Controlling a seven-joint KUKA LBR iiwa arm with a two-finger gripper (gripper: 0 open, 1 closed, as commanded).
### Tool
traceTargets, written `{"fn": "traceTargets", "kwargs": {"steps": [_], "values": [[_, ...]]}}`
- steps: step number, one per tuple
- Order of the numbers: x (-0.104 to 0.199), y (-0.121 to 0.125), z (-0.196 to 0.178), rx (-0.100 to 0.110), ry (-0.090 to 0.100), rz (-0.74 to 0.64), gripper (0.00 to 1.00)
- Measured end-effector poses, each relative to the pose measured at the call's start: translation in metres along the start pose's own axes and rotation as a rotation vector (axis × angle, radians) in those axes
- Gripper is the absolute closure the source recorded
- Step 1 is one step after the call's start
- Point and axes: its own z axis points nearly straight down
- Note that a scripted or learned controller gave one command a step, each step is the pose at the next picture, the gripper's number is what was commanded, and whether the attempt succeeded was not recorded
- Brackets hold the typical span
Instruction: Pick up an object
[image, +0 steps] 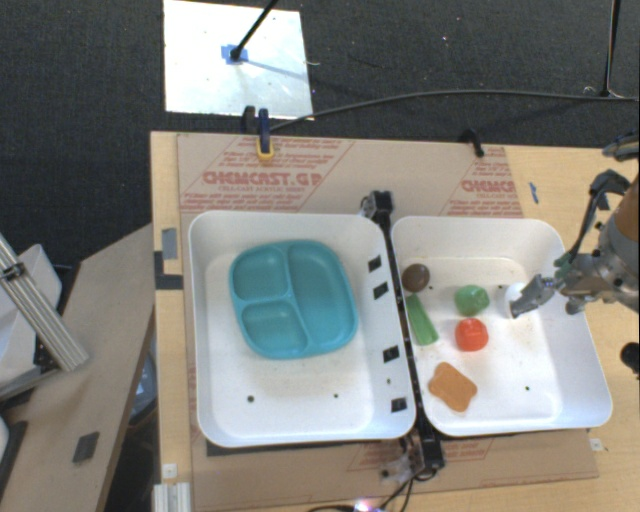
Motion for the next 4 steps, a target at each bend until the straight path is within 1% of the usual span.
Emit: {"fn": "traceTargets", "kwargs": {"steps": [1,2,3,4], "values": [[0.0,0.002,-0.006,-0.011,-0.002,-0.003,0.0],[0.001,0.009,0.055,-0.009,-0.002,-0.001,0.0],[0.004,0.005,0.116,-0.007,-0.001,-0.001,0.0],[0.004,0.006,0.15,-0.009,-0.001,-0.001,0.0]]}}
